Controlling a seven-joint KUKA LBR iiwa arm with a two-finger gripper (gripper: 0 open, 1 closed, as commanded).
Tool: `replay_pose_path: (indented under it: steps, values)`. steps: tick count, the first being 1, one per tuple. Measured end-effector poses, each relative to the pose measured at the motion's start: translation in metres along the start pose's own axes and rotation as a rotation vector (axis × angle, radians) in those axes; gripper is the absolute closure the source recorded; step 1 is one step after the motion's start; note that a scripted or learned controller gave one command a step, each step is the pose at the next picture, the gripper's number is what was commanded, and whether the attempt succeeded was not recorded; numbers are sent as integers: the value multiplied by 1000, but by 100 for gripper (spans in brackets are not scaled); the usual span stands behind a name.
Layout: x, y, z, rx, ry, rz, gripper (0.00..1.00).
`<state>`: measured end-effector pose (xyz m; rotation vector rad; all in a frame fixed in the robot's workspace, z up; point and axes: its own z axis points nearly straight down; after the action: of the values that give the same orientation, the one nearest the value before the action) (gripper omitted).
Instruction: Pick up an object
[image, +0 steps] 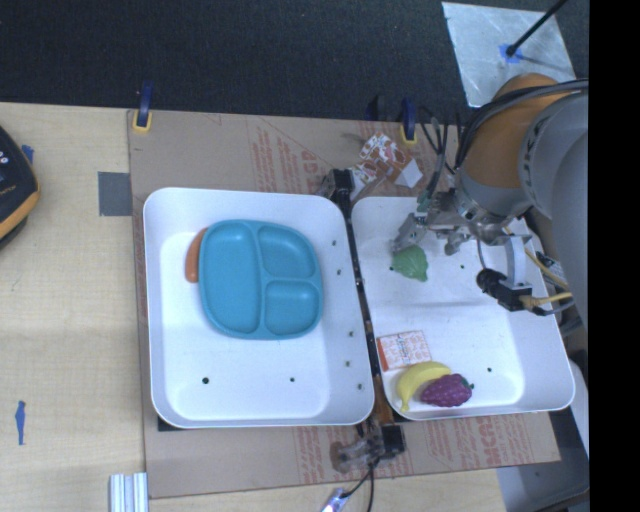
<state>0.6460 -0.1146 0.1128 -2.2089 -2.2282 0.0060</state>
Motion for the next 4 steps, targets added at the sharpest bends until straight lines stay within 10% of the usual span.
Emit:
replay_pose_path:
  steps: [3,4]
  values:
    - [0,-7,21,-1,-1,3,0]
    - [-1,-7,10,0,-1,1,100]
